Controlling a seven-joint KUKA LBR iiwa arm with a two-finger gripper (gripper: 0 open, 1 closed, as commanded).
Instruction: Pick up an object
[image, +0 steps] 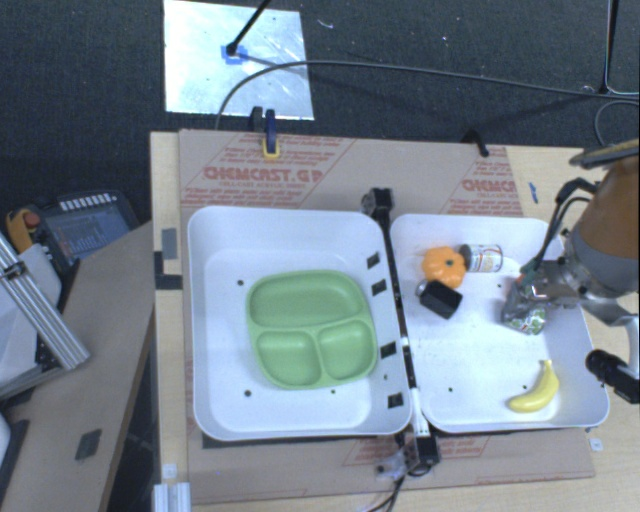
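Near the right bin's (598, 400) right edge, the gripper (527, 312) is down on a crumpled packet (524, 318); whether it grips is unclear. Next, probably a lift to test the hold.

Even, bright overhead light washes both white bins (300, 420) nearly featureless, with soft, short shadows. Above them, a metal sheet (238, 60) glares blue-white. The picture is grainy and slightly soft, and the dark floor beyond the sheet loses detail.
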